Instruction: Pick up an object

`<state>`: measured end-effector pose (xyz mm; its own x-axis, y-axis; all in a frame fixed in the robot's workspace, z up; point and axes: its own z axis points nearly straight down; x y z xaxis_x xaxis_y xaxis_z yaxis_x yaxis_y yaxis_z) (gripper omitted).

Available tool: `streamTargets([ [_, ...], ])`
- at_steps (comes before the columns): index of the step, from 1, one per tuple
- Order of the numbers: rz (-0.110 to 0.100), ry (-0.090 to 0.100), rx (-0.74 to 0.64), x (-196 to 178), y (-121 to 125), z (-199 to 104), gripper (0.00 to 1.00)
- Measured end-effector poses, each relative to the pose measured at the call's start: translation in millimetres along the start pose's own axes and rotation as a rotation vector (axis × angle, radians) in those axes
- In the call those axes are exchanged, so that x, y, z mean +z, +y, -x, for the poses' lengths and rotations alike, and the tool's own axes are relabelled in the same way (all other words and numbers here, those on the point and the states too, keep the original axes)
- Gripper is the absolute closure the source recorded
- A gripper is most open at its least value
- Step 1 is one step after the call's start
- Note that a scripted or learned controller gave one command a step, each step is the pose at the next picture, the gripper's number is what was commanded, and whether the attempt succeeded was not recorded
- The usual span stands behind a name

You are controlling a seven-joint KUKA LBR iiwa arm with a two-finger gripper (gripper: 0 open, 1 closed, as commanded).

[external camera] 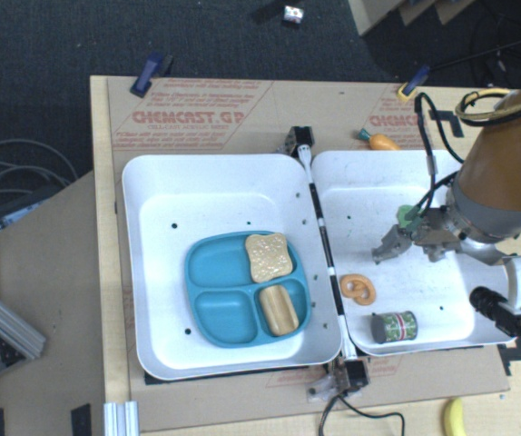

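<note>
Counter with two white bins. Right bin (442,166): gripper (404,241), fingers spread, holding nothing. Pretzel (358,289) lies just below-left of it; can (394,326) farther down, axis sideways.

Left bin (152,243) holds tray (215,312) with cracker (269,256) behind bun (279,308). Right bin (351,189): pretzel (358,289) left, can (394,326) in front, pincer (412,243) above middle.
</note>
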<state>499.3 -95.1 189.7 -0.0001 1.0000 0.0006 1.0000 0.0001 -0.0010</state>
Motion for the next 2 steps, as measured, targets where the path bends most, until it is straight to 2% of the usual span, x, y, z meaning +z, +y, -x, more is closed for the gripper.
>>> streamTargets([
  [1, 0.002, -0.002, 0.001, 51.9, 50.2, 53.6, 0.00],
  [2, 0.002, -0.003, 0.001, 67.1, 83.8, 119.3, 0.00],
])
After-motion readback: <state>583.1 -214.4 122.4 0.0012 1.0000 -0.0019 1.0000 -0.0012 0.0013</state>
